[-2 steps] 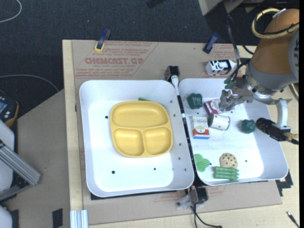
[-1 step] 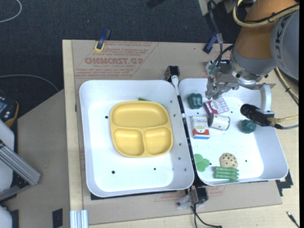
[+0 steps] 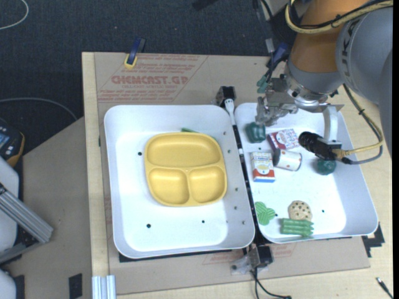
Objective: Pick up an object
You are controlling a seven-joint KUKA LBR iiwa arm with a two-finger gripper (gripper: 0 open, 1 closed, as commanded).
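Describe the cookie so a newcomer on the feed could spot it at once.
Look in the right bin, the one the arm reaches over, along its near edge. The cookie lies there, just above the green beans and right of the green leafy piece. It is the one round tan item with dark chips.

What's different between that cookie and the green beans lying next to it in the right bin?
The cookie is round and tan with dark specks; the green beans are long, thin and bright green. The cookie sits farther from the bin's near rim, while the green beans lie just below it, stretched sideways. Both are small toy foods resting flat on the right bin, away from the claw.
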